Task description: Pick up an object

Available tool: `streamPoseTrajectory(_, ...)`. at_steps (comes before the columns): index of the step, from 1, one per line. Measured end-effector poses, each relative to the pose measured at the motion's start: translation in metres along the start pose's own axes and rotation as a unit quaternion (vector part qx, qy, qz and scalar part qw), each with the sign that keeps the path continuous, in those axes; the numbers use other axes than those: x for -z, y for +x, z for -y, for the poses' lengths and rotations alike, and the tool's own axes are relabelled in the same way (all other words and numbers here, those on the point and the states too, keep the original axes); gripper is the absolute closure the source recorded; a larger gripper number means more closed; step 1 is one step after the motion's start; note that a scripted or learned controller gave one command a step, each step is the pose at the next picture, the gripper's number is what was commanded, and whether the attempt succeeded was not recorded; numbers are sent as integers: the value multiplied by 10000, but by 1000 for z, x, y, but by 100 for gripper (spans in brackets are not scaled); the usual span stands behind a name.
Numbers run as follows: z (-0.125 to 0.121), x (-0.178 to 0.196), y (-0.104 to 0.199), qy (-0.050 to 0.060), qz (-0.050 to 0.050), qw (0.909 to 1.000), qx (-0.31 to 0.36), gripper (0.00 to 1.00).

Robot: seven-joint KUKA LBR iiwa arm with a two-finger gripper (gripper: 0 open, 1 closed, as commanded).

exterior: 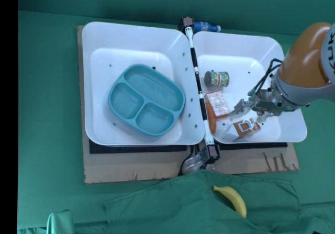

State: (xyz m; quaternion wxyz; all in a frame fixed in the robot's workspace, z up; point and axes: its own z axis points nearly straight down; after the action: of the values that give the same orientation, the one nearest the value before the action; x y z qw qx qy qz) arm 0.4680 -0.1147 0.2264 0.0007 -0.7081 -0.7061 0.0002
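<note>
Overhead view of the green surface (47,97) bearing two white bins side by side on a sheet of cardboard (104,173). Far to the left of the hand, the left bin (104,39) holds a blue divided plate (146,99) with three compartments, lying flat and turned at an angle. Between the bins runs a thin divider, with a blue bottle (205,27) lying at its far end, outside the bins.

In the right bin (251,49), well to the left of the hand and farther from the camera, a small green can (216,78) lies on its side. Left of the hand, against the divider, lie a flat printed packet (217,104) and an orange sausage-shaped item (210,118), touching one another. Just below and beside the hand, a small orange-and-white carton (246,126) rests on the bin floor; nothing is seen between the fingers.

The hand (244,108) hovers low over the right bin, reaching in from the right; whether its fingers are parted or closed cannot be told. Nearer the camera than the hand, outside the bins, a banana (233,198) lies on a fold of green cloth (183,207).
</note>
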Motion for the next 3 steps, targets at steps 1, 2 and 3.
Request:
streamPoseTrajectory(1, -1, -45, -57, -42, -3, 10000, -25, 0)
streamPoseTrajectory(2, -4, -30, -57, -109, 45, 9999, -24, 100)
streamPoseTrajectory(3, -3, 63, -5, -69, 16, 10000, 29, 100)
